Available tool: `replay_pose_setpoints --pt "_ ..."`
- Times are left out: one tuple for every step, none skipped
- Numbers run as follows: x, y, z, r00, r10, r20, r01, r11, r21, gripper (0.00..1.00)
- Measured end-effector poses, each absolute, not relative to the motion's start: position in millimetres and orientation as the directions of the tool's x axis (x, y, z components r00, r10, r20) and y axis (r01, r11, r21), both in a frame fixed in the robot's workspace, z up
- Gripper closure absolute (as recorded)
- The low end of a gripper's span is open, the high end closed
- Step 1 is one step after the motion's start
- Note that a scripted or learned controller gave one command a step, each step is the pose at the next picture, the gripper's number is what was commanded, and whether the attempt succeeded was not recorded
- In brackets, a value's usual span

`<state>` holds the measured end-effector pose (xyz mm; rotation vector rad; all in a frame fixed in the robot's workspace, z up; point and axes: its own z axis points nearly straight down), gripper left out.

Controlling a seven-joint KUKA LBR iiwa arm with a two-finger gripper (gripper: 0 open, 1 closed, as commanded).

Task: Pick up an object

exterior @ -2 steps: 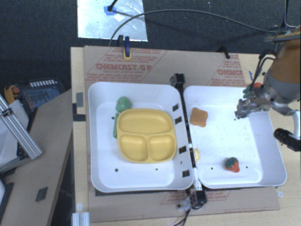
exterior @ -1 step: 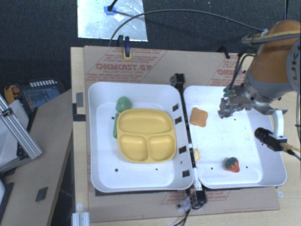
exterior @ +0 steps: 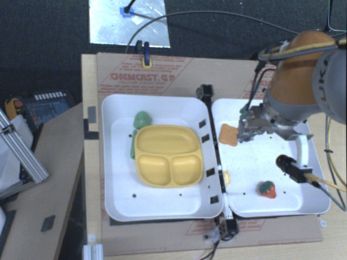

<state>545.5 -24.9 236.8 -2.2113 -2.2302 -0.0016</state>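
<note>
You couldn't tell how the jaws stood; the gripper (exterior: 242,130) hung low in the right bin (exterior: 312,199), just beside the orange slab (exterior: 228,135) at its left. Red-green toy (exterior: 266,189) sat near front, well apart. Left bin (exterior: 116,199) held yellow tray (exterior: 167,155) w/ green piece (exterior: 142,119) behind.

A yellow plastic three-compartment tray (exterior: 165,161) lies in the left white bin (exterior: 116,199), with a green plastic toy (exterior: 140,124) behind its left corner. In the right white bin (exterior: 303,205), a flat orange piece (exterior: 227,135) lies near the dividing wall, and a small red-and-green toy strawberry (exterior: 266,189) lies toward the front.
</note>
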Motion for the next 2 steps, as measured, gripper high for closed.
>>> replay_pose_setpoints --pt "540.9 37.1 238.5 -0.011 1.0 0.002 1.0 0.011 0.001 1.0" --pt "527.2 93.8 225.7 -0.011 1.0 0.003 1.0 0.011 0.0 1.0"
